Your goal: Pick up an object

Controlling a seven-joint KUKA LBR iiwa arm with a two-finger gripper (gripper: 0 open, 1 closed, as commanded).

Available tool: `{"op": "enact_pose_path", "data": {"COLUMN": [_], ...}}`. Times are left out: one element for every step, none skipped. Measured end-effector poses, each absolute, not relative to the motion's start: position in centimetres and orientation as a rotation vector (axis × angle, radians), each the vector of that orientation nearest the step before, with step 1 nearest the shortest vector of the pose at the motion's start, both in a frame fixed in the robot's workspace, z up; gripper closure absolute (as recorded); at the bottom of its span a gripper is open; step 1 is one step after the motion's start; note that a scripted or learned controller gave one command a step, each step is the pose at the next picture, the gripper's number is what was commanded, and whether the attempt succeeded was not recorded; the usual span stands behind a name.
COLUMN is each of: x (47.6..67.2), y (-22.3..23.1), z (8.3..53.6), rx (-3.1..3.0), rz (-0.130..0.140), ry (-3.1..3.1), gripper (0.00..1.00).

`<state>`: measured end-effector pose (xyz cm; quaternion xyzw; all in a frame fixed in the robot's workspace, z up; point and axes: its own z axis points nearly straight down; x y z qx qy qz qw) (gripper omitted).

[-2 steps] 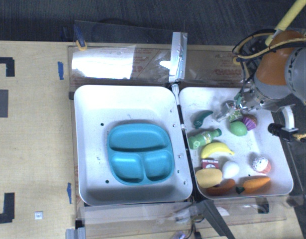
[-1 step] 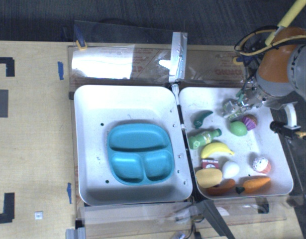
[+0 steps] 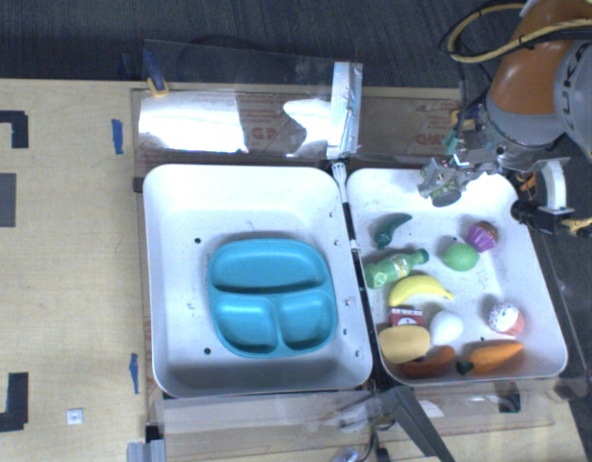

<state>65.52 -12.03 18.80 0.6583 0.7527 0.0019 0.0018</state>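
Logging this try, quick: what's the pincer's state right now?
Pincer: cannot be told; it hovers over the right bin's far edge, nothing seen in it.

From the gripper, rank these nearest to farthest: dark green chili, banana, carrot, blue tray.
Gripper sits at the right bin's top edge.
1. Dark green chili, just below-left.
2. Banana, mid-bin.
3. Carrot and blue tray, left bin: too close to call.
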Motion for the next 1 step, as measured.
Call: {"op": "enact_pose_path", "data": {"x": [62.88], "y": [-5.74], "z": [18.41], "rx": [1.953], "rz": [-0.002], "ry": [2.466], "gripper": [1.00]}}
